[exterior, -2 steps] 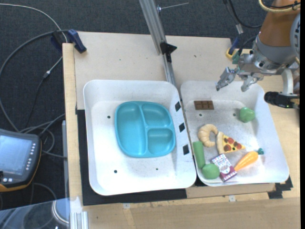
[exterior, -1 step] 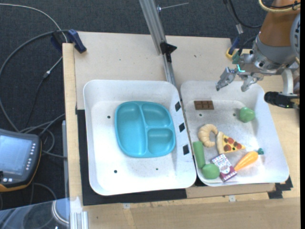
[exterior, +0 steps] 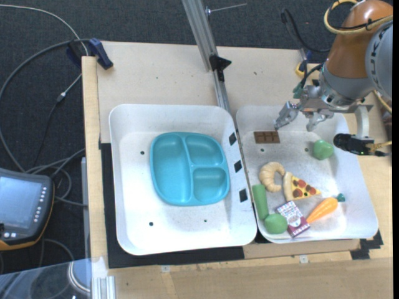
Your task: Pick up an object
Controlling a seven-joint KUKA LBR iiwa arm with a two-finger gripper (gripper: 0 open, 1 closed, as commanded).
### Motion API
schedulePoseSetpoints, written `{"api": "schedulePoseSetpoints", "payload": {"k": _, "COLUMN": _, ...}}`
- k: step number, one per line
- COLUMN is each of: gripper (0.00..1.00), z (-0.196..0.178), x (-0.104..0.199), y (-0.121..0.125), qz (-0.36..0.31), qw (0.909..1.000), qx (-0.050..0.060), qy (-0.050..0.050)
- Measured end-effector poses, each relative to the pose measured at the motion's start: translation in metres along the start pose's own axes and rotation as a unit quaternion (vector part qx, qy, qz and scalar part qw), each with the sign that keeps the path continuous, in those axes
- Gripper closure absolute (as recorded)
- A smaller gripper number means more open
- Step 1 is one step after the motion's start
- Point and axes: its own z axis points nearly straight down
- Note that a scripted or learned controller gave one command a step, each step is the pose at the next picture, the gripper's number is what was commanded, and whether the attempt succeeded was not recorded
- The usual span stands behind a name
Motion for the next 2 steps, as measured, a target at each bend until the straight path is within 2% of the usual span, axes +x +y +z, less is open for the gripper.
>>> {"api": "schedulePoseSetpoints", "payload": {"k": 2, "gripper": 0.00, "z": 0.092, "x": 0.001, "y": 0.005, "qz": 0.000, "qw": 1.0000, "qx": 0.000, "qy": 0.000}}
